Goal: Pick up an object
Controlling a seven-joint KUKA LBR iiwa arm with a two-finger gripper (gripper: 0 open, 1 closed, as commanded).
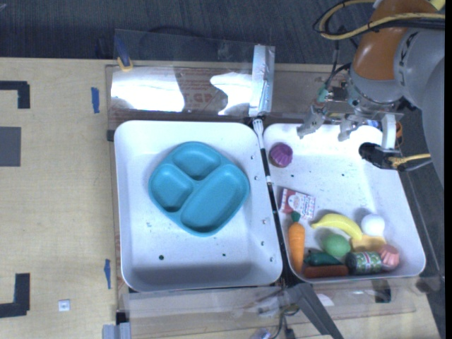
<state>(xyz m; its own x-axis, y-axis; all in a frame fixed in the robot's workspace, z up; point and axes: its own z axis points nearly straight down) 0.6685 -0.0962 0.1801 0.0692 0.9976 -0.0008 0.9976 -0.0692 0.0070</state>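
Your grey two-finger gripper (327, 127) hovers at the far edge of the right white bin (404, 196), fingers spread wide, nothing between them.

Just beside the left finger, slightly nearer you, sits the small round purple object (281, 155). The curved yellow banana (338, 224) lies well below the fingers, long axis left-to-right. The orange carrot (296, 244) points near-to-far.

Plate (200, 187) in left bin (134, 210)

Two white bins (134, 189), one blue plate (199, 187)
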